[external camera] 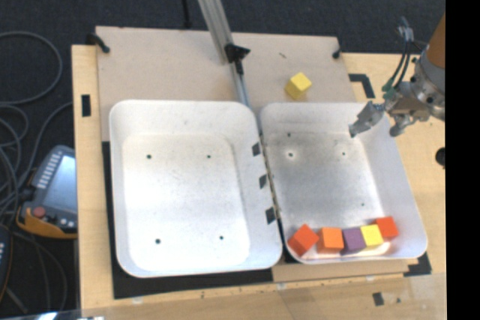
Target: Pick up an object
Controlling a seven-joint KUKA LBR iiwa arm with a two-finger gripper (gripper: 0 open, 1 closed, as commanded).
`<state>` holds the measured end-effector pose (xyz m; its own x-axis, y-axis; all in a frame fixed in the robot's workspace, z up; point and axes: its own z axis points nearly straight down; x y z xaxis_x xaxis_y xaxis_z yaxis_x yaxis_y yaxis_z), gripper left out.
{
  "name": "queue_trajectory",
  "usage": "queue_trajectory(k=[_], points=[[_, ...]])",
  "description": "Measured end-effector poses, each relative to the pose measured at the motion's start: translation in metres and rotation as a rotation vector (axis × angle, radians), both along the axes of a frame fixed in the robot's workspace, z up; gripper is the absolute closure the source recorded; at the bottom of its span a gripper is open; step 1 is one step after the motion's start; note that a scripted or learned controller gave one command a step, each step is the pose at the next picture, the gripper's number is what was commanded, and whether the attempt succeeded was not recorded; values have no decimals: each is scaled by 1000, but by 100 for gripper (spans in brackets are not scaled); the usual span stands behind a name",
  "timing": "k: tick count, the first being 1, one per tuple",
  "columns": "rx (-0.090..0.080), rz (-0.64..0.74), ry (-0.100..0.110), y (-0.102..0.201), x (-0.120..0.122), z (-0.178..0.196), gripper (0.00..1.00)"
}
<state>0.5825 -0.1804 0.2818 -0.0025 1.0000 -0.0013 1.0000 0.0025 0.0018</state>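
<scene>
Over the right bin's [390, 161] far right rim, pincer [381, 121] hangs released, nothing betw. its fingers. Five blocks [345, 237] sit in a row well below it, at near wall. Best bet: go for end red block [387, 227], w/ fingers straddling its free sides.

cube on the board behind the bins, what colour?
Yellow cube, seen in the camera view, outside both bins.
</scene>
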Motion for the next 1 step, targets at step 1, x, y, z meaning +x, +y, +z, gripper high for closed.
queue_trajectory(k=[1], points=[[3,5,-2,75,-59,22,0]])
